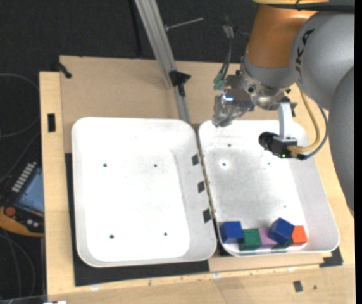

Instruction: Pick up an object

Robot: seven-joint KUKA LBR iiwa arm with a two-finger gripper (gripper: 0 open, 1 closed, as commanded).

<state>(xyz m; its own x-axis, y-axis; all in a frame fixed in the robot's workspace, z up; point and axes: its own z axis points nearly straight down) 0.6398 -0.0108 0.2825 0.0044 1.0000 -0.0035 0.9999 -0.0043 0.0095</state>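
Note:
Several small blocks lie along the near edge of the right bin [307, 189]: a blue block [232, 230], a green block [251, 238], a pale purple block [268, 237], a second blue block [282, 228] and an orange block [299, 234]. My gripper [222, 118] hangs over the far left corner of that bin, well away from the blocks. Nothing shows between or under its tips.
The left bin [137, 189] sits beside the right one on the tan bench. A slanted metal rail [162, 49] runs down to the gap between the bins at the back. A black cable with a connector [279, 143] dangles from the wrist over the right bin.

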